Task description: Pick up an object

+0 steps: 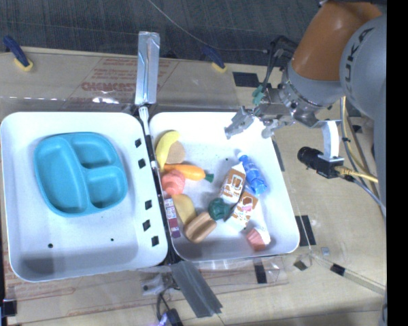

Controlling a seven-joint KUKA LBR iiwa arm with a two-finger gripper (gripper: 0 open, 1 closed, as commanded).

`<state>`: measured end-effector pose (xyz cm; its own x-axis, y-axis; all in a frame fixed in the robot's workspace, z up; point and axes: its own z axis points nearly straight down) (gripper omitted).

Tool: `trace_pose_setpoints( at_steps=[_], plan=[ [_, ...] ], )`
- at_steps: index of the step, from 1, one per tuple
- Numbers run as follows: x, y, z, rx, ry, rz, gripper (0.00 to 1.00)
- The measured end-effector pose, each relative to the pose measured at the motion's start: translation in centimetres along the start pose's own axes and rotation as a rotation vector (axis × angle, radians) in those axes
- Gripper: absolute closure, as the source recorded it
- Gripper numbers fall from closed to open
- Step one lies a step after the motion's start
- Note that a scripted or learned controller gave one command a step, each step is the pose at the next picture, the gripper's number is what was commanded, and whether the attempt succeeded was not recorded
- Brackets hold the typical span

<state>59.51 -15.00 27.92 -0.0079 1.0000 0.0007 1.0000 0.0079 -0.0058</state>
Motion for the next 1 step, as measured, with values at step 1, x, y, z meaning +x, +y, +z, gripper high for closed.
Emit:
trace_pose_setpoints(
  at_steps=[1],
  plan=[
    [1.5, -0.9, 15.75, -0.008, -0.001, 0.033, 0.0]
  ],
)
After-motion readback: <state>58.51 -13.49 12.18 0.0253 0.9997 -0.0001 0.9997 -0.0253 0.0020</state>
